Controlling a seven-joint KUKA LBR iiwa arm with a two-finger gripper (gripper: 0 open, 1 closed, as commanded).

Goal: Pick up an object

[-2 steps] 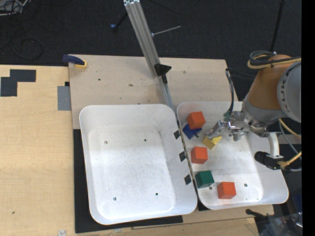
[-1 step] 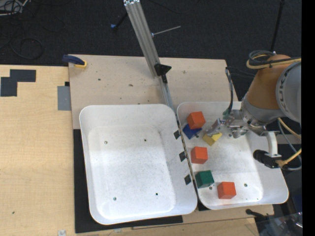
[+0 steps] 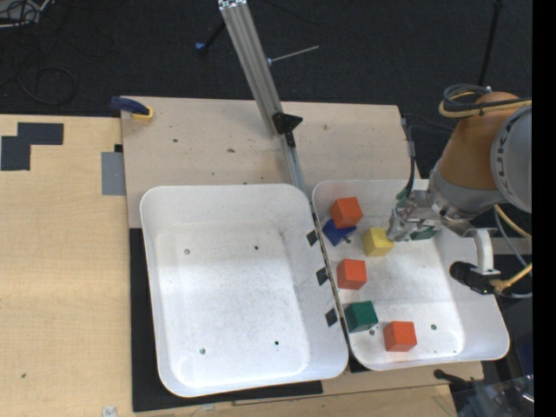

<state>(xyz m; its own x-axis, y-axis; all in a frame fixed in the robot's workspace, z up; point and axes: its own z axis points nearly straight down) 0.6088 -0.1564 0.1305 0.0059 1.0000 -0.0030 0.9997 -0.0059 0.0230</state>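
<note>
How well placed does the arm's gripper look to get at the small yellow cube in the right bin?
Probably well placed. The gripper sits right beside the small yellow cube, on its right. The nearest blocks, a blue block and an orange cube, lie on its far left side.

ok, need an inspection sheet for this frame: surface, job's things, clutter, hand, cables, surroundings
surface: wooden bench bearing two white bins; left bin holds no blocks, right bin holds all the blocks.
job's things: three orange blocks, upper, middle, lower; blue block touching the upper orange one; yellow block; green block by the divider.
clutter: blue-and-yellow clamp at the bench's far left corner.
hand: hand low in the right bin, just right of the yellow block; grip state not readable.
cables: yellow and black cables looped over the arm; black cables on the dark floor.
surroundings: slanted aluminium rail; light floor panel left.
</note>
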